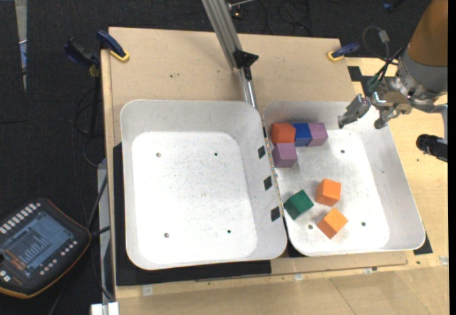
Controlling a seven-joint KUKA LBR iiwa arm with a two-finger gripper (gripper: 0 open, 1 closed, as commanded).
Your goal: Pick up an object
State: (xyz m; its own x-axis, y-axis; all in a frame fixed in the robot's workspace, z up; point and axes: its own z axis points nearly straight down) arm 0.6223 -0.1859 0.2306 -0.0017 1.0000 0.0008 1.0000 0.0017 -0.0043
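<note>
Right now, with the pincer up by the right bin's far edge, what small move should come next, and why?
Probably bring the pincer leftward and down toward the purple block. It hangs above the right bin near the far rim, with nothing between its fingers, and that block, at the end of the blue block row, lies closest.

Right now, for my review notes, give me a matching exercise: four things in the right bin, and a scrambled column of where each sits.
Things:
1. green block
2. blue block
3. gripper
4. right bin

Places:
A. above the bin's far right corner
B. between an orange and a purple block, at the far edge
C. near the divider, low in the bin
D. beside the left bin

Pairs: 1-C, 2-B, 3-A, 4-D
</note>
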